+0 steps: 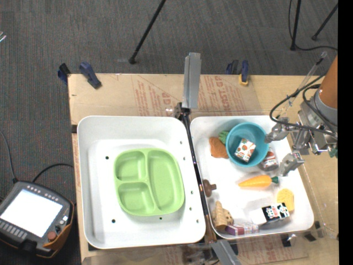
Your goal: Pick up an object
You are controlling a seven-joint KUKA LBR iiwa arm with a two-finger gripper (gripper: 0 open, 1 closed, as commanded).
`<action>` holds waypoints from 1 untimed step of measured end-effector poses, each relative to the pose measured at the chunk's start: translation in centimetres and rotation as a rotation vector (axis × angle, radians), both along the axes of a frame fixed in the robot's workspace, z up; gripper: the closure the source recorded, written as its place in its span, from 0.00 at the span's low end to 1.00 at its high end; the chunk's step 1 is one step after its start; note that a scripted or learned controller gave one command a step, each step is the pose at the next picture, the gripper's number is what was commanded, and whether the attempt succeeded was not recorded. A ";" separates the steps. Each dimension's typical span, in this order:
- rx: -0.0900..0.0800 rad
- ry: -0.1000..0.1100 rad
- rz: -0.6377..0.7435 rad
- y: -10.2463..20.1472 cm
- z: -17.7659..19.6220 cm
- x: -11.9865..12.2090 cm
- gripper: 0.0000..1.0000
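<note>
My gripper [282, 148] hovers over the right edge of the right bin [306, 203], open, its two fingers spread with nothing between them. Just left of it stands a blue bowl [255, 134] with a small white carton [245, 149] inside. A dark reddish item [269, 160] lies by the bowl's lower right rim, close to the lower finger. An orange carrot [256, 181] lies below the bowl. A yellow piece [285, 197] and a black-and-white carton [274, 212] sit nearer the front right corner.
A brown item [218, 148] with a green piece [223, 136] lies left of the bowl. A tan toy [222, 215] and a purple box [242, 229] rest at the front. The left bin [94, 142] holds a green divided plate [149, 181].
</note>
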State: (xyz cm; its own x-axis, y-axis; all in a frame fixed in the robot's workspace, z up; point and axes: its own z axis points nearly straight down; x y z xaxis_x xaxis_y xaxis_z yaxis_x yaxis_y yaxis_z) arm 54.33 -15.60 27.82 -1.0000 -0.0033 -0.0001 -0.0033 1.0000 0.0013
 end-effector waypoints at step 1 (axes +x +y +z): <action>0.003 0.012 -0.082 -1.1 -15.5 5.4 0.00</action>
State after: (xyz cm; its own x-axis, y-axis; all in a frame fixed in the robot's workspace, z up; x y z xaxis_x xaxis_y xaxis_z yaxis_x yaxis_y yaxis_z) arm 59.77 -16.72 12.28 -0.9969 0.0781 0.0119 0.0781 0.9969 0.0040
